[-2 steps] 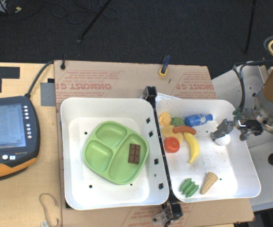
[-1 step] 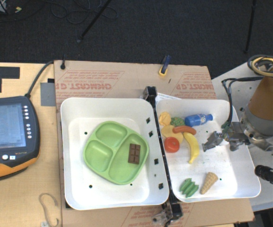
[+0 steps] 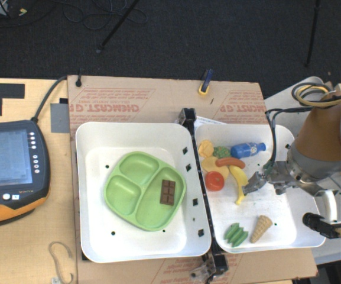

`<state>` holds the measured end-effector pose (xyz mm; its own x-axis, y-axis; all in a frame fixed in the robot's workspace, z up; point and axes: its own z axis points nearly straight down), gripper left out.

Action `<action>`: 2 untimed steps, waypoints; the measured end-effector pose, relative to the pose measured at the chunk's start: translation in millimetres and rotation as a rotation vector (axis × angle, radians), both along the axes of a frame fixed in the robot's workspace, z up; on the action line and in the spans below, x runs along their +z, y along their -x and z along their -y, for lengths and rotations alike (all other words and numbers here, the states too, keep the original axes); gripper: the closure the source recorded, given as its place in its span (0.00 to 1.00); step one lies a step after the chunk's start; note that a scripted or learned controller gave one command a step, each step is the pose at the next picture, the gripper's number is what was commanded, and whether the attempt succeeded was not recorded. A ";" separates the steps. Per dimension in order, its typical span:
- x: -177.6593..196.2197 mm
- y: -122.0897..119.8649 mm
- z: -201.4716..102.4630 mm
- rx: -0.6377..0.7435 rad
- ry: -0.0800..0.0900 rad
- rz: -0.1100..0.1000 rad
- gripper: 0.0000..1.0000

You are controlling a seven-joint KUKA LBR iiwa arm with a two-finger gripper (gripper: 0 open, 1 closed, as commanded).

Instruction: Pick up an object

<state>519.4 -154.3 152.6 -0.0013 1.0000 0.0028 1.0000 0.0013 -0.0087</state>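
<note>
The banana (image 3: 239, 178) lay in the middle of the right bin (image 3: 282, 232), by the tomato (image 3: 214, 181). The gripper (image 3: 256, 183) hung just beside it, fingers apart, holding nothing.

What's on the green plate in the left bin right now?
On the green plate, a brown chocolate bar lies in its right-hand compartment. The other two compartments show bare green. Whatever is beneath the bar or the plate itself is covered.
</note>
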 end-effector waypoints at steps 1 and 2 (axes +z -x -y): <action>-63.2 -3.5 -3.1 0.000 -0.001 0.000 0.00; -65.5 -2.7 -3.0 -0.006 0.000 0.004 0.00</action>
<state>522.1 -151.3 87.2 0.0051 1.0000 0.0025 1.0000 -0.0051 -0.0046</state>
